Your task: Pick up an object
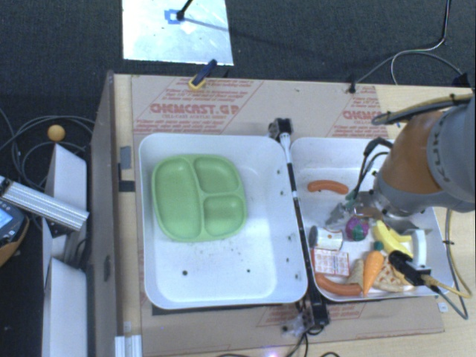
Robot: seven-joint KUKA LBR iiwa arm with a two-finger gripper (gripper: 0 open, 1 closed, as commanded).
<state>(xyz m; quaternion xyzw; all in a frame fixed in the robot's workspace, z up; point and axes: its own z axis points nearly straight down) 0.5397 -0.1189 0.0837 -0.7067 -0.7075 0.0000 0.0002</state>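
The right bin (325, 158) holds a pile of toy food: an orange sausage (327, 187) near the back, a purple and green round piece (357, 229), a yellow banana (390, 239), a carrot (371, 266), a pizza slice (389, 277), a red-and-white packet (330, 262) and a red sausage (336, 288) at the front. My gripper (345, 213) hangs low over the middle of this bin, just left of the purple piece. The grey arm with its orange band (416, 155) reaches in from the right and hides the wrist.
The left bin (163, 274) holds a green divided plate (198, 197) in its back half. A black bar (294, 192) runs between the two bins. Cables trail along the right bin's front right corner (446, 292). Cardboard (245, 103) lies under both bins.
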